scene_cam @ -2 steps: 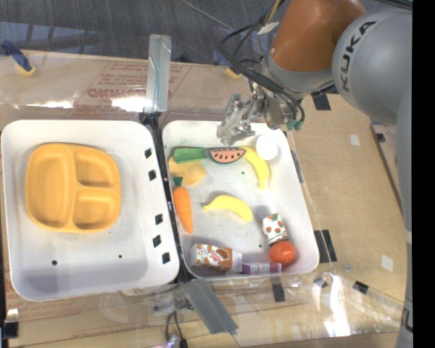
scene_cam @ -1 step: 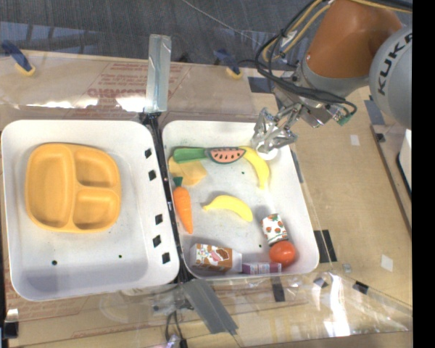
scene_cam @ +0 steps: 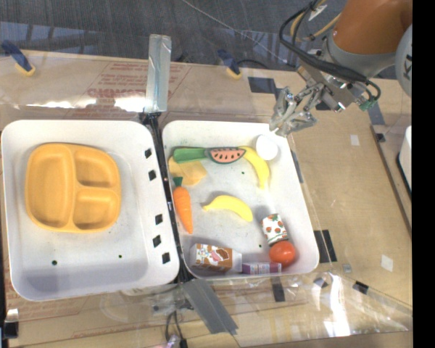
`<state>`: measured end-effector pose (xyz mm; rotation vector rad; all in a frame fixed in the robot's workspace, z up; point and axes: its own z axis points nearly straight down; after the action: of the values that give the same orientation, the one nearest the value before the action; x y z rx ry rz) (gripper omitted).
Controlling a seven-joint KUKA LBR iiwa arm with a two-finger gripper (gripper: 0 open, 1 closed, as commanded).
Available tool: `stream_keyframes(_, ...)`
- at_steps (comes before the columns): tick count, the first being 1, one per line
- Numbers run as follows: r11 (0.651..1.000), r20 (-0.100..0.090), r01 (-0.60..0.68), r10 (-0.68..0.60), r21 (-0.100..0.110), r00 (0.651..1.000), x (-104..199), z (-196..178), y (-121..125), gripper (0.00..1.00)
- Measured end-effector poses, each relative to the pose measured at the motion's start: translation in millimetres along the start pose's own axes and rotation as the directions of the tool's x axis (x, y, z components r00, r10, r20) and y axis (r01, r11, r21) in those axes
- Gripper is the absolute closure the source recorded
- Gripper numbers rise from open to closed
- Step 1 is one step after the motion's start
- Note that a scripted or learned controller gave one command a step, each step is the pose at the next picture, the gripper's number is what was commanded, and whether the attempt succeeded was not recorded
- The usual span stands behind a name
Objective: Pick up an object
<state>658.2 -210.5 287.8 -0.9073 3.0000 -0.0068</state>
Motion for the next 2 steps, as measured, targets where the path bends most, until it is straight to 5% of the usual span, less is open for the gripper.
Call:
stream_keyframes(1,1.000,-0.005,-0.017,0.016,-0.009,1.000,-42.9,56.4,66.2,1.00)
stream_keyframes(2,0.983,-0.006,0.183,-0.183,-0.011,0.983,77.5,160.1,50.6,1.00)
